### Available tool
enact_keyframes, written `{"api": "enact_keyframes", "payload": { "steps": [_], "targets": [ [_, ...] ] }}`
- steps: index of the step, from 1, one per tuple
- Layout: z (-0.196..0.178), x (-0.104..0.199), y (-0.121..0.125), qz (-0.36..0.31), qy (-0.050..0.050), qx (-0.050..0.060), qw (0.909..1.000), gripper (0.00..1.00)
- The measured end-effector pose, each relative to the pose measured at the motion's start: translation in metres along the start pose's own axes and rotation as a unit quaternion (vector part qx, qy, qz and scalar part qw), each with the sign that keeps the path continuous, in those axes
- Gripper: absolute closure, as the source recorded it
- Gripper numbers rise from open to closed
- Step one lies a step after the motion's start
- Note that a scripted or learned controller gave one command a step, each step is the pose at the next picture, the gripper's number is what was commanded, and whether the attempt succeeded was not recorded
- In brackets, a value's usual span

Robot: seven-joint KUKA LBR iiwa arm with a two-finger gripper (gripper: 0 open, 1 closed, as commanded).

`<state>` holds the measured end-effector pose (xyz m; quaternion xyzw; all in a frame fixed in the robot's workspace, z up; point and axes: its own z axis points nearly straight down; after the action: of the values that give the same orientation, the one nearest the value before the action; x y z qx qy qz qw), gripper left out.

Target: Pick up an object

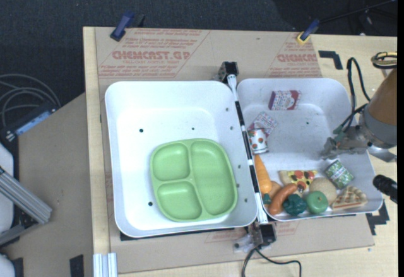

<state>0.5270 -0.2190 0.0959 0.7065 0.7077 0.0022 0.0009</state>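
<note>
Green divided plate [192,179] lies in the left bin [126,143]. Gripper [334,145] hangs low in the right bin [315,89], above a green packet [339,173]; its finger spread cannot be told.

A bench topped with printed brown cardboard [158,48] bears two shallow white plastic bins (side by side, touching). The left bin [126,143] and right bin [315,89] sit directly on it.

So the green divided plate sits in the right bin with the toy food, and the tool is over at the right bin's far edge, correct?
Not quite. The camera view shows the green divided plate in the left bin, by itself. The toy food lies in the right bin, and the tool is at that bin's right edge.
</note>
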Motion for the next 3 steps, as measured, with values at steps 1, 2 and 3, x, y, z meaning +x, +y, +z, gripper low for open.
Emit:
{"api": "enact_keyframes", "payload": {
  "steps": [1,2,3],
  "targets": [
    [-0.047,0.017,0.092,0.000,-0.001,0.000,1.0000,1.00],
    [-0.078,0.093,0.094,0.000,0.000,0.001,1.0000,1.00],
    [-0.088,0.092,0.095,0.000,-0.001,0.001,1.0000,1.00]
  ]
}}
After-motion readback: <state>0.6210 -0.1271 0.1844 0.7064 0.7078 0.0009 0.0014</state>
